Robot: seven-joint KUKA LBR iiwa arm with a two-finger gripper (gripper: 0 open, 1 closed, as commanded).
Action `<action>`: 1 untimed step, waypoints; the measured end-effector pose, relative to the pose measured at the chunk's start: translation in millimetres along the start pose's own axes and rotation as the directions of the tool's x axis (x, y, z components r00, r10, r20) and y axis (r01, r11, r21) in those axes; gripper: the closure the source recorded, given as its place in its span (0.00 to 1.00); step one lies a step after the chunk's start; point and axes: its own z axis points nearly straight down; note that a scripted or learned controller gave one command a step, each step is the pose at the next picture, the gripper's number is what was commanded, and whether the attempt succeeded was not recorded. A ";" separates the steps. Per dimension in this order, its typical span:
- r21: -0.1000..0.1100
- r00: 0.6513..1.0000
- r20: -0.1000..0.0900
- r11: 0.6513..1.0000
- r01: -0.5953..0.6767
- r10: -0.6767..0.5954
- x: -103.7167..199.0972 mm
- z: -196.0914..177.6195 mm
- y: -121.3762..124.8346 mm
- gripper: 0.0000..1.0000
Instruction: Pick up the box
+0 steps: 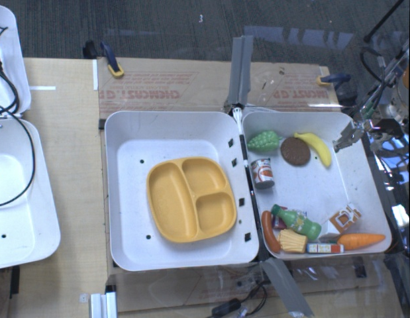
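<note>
Gripper (342, 142) hangs at the right bin's (370, 177) upper right edge, its state impossible to tell, well apart from the box (344, 218) at lower right.

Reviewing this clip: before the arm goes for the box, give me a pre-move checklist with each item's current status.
1. Box located: ok. The box sits in the right bin, near its front right corner.
2. Box free of the gripper: ok. The gripper is at the bin's right rim, well apart from the box.
3. Finger state: cannot tell.
4. Clutter around the box: not ok. The carrot lies just in front of it, and the green bottle is to its left.
5. Path from gripper to box: ok. Bare bin floor lies between them.
6. Box orientation: cannot tell. It looks tilted, but it is too small to judge.
</note>
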 end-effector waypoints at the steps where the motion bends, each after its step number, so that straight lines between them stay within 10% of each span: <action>1: -0.003 1.000 0.002 1.000 0.010 -0.010 -6.8 -104.4 49.3 0.00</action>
